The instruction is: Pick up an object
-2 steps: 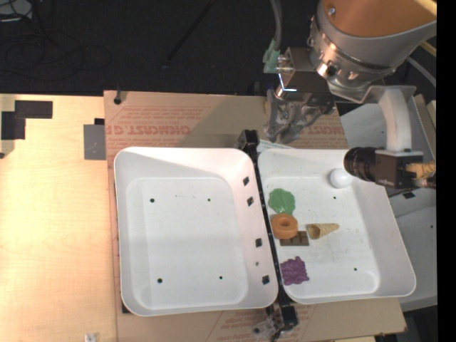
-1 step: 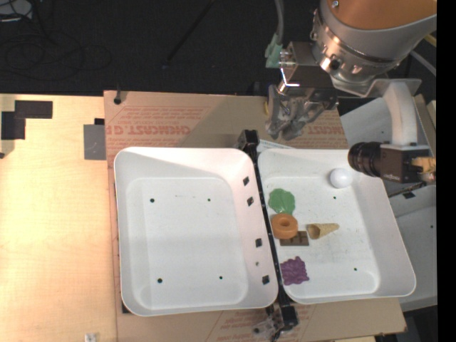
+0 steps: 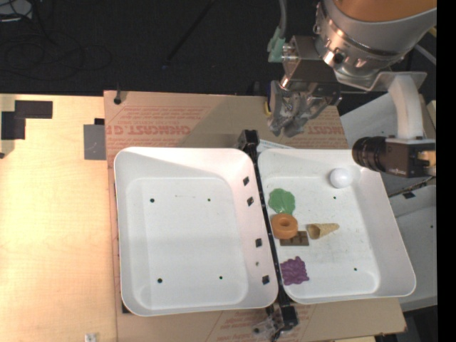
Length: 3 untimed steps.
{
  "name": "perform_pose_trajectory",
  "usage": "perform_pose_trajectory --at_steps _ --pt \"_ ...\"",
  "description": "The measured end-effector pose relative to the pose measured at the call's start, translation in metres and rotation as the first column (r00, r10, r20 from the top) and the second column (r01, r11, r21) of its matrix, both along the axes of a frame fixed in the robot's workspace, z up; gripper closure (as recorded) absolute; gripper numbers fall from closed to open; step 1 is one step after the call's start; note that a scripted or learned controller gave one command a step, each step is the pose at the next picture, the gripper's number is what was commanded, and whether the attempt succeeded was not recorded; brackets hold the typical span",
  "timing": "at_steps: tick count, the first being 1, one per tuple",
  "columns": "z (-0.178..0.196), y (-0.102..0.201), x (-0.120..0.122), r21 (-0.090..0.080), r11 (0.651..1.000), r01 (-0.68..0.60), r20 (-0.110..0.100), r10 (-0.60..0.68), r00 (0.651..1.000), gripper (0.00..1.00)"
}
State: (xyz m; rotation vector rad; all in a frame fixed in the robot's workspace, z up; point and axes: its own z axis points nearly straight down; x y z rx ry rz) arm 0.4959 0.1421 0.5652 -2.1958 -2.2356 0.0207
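White shallow plastic bins sit side by side on the brown cardboard-covered surface (image 3: 178,123). Left white bin (image 3: 185,234) has only small dark holes in its floor. Right white bin (image 3: 370,255) carries all the objects: small white ball (image 3: 340,178) near the far right corner, flat green leafy piece (image 3: 282,201) by the left wall, orange ring-shaped donut (image 3: 284,226) just below it, touching a small dark brown block (image 3: 296,239). Tan cone-shaped piece (image 3: 323,230) lies on its side just right of the donut, tip pointing right. Purple lumpy cluster (image 3: 293,271) sits near the front left corner, apart from the others.

Grey arm with orange band (image 3: 381,13) comes in from upper right. Metallic two-finger tool (image 3: 293,123) hangs above the far edge of the right bin, over the cardboard, well apart from all objects. Cannot tell its open or closed state, blurred; nothing visibly held. Black clips (image 3: 251,184) along the seam between the bins. Light wood panel (image 3: 50,219) at left.
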Motion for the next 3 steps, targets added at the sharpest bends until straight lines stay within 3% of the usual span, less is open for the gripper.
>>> perform_pose_trajectory --at_steps 3 --pt "0.027 0.002 0.001 -0.001 1.0 -0.017 -0.012 0.017 1.0 1.0"
